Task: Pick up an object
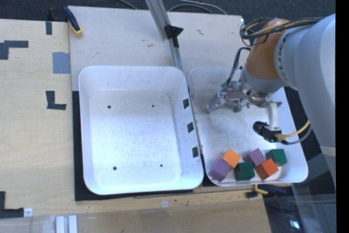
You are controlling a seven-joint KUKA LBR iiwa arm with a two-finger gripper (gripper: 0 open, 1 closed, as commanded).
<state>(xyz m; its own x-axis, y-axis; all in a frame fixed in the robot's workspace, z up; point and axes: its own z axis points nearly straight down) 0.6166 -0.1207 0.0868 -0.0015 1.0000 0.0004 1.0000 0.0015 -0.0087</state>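
Orange block (231,157) w/ purple, green, red blocks, right bin's (218,123) near corner.

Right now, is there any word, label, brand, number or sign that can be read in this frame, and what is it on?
None can be read.
Bench: dark and grey tape pieces, plain, no lettering.
Divider between the left bin and the right bin: small dark tabs, too small to show any text.
Blocks in the right bin: plain coloured faces, no markings.
Arm and pincer: no legible brand or label.
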